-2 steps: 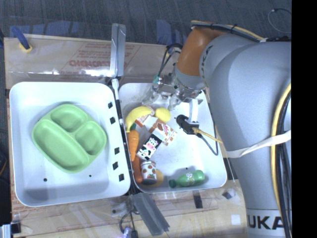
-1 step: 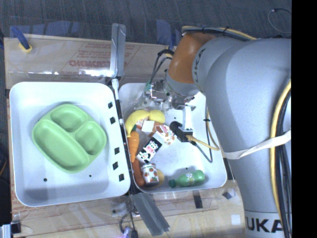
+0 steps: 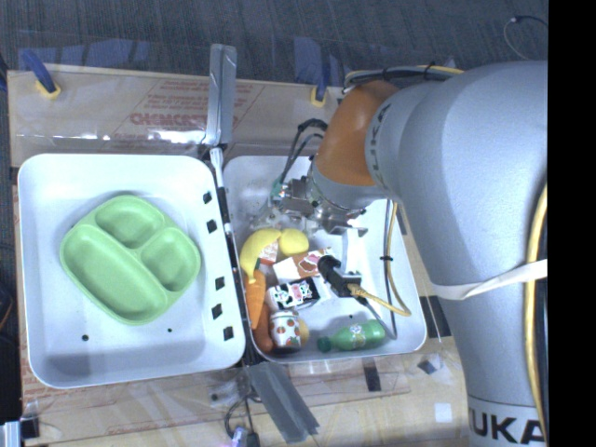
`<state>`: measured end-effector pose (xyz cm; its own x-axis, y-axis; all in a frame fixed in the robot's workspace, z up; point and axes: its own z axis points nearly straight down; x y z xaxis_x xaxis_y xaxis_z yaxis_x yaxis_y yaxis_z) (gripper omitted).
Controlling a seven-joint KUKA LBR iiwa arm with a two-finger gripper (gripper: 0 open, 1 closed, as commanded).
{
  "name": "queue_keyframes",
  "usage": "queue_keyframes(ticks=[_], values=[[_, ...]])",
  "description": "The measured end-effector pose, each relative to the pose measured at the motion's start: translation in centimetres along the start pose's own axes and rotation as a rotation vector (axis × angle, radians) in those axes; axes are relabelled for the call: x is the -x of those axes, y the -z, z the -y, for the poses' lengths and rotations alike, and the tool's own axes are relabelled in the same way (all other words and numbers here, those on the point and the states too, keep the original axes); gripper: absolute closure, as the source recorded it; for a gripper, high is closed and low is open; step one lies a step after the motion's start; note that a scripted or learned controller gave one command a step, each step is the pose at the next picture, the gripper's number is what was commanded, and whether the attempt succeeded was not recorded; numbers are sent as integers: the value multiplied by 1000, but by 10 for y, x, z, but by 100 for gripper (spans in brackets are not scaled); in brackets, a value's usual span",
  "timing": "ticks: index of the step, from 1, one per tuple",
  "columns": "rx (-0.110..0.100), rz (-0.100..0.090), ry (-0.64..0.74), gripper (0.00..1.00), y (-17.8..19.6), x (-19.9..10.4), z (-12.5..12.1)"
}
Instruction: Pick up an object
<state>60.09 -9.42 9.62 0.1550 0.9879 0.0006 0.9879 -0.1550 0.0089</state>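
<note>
End effector (image 3: 300, 203) hovers just above the banana (image 3: 261, 248).

The big grey arm (image 3: 466, 184) runs off the frame's right and bottom edges and covers the right white bin's (image 3: 410, 329) far right corner.

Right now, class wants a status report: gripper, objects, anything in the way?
Gripper low in right bin, fingers unclear. Banana, carrot, green bottle lie loose. Left bin holds green divided plate.
</note>
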Motion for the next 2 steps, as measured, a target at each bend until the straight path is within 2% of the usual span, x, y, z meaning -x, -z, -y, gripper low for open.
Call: queue_keyframes(ticks=[1, 2], values=[[3, -4, 124, 0, 1, 28, 25], [5, -1, 146, 0, 1, 27, 82]])
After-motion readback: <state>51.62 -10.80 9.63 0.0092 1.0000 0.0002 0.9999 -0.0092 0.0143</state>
